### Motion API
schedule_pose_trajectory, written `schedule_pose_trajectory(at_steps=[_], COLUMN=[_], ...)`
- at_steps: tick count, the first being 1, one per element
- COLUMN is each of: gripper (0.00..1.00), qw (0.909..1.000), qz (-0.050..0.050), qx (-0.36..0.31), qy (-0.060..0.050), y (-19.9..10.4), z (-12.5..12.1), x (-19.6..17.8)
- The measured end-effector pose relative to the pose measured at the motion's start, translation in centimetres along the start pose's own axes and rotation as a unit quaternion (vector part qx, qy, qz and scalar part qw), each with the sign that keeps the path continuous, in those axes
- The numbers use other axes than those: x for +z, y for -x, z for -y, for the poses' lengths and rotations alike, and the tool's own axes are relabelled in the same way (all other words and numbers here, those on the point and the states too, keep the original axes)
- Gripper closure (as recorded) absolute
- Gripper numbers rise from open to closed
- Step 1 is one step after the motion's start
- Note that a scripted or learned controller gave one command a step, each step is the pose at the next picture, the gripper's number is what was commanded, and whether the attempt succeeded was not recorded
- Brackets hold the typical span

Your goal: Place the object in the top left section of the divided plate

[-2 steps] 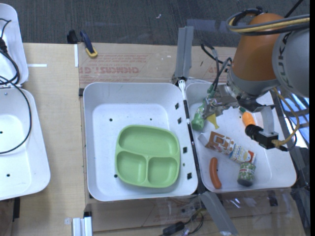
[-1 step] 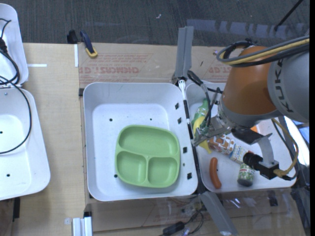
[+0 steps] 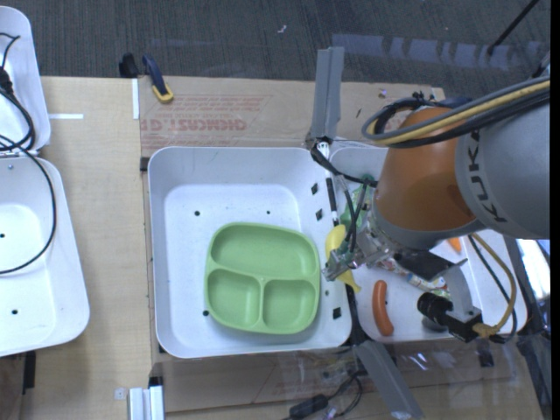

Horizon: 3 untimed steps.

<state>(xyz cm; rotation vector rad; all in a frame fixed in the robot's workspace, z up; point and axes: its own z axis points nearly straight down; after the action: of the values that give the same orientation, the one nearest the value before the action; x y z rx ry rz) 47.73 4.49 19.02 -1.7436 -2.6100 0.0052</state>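
A light green divided plate (image 3: pixel 262 276) lies in the left bin (image 3: pixel 175 234), with one large section at the back and two smaller ones at the front; all three hold nothing. My gripper (image 3: pixel 339 264) hangs low over the wall between the two bins, just right of the plate's right rim. A yellow object (image 3: pixel 336 241) shows right at the gripper, with another yellow tip (image 3: pixel 349 279) below it; the gripper hides its middle. The arm's orange band covers much of the right bin.
A red sausage-shaped toy (image 3: pixel 381 307) lies in the right bin (image 3: pixel 411 322) near its front. A small orange piece (image 3: pixel 455 244) peeks out behind the arm. A grey post (image 3: pixel 329 94) stands behind the bins. Another white bin (image 3: pixel 35 261) with black cables sits at far left.
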Motion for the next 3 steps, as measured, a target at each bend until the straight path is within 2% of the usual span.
schedule_pose_trajectory(at_steps=[1,2,3], gripper=[1.0,1.0,1.0], qw=[0.9996,0.9997,0.9563], qz=[0.0,0.001,0.001], qx=[-0.027,-0.025,0.292], qy=[0.001,0.0,0.001], y=[3.3,3.5,5.9], z=[-0.2,-0.2,2.4], x=[0.0,-0.8,-6.4])
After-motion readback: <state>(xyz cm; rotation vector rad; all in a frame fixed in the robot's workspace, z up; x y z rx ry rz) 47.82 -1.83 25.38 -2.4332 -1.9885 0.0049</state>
